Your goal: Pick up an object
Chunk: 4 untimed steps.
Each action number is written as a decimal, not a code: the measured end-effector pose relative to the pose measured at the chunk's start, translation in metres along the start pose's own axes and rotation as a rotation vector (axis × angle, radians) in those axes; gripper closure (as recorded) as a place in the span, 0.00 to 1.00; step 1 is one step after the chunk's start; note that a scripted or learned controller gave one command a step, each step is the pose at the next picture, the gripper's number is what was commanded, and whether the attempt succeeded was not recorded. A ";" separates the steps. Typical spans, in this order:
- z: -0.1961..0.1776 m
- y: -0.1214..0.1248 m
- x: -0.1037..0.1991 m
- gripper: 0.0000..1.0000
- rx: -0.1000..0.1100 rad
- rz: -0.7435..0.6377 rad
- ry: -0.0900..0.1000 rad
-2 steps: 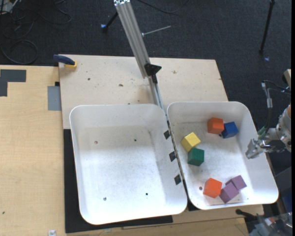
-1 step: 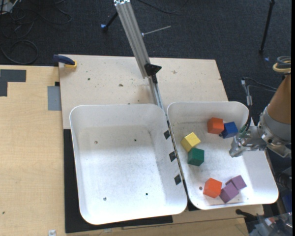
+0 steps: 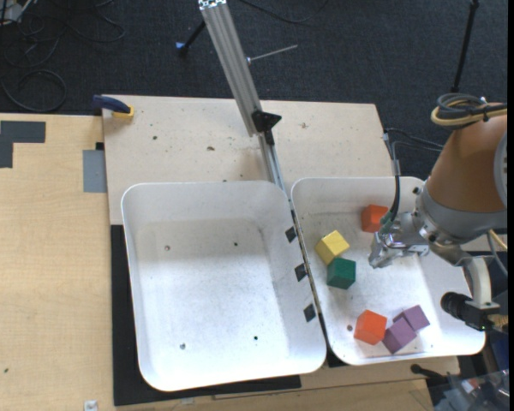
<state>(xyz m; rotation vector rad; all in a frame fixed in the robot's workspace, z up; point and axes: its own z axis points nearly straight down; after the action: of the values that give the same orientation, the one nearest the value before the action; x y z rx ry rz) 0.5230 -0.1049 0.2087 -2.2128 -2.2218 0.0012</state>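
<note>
Blocks [image 3: 335, 246] flank jaws in right bin [image 3: 353, 191].

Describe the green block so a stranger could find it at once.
Look in the right-hand white bin, on the side nearest the divider between the two bins. The green block sits there just below and touching the yellow block, left of the tool. It is the only green cube; the others are yellow, orange or purple.
</note>
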 end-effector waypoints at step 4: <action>-0.004 0.078 0.198 1.00 -0.005 0.000 -0.003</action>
<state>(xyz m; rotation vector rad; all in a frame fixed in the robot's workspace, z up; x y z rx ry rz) 0.6003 0.0935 0.2128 -2.2173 -2.2252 -0.0015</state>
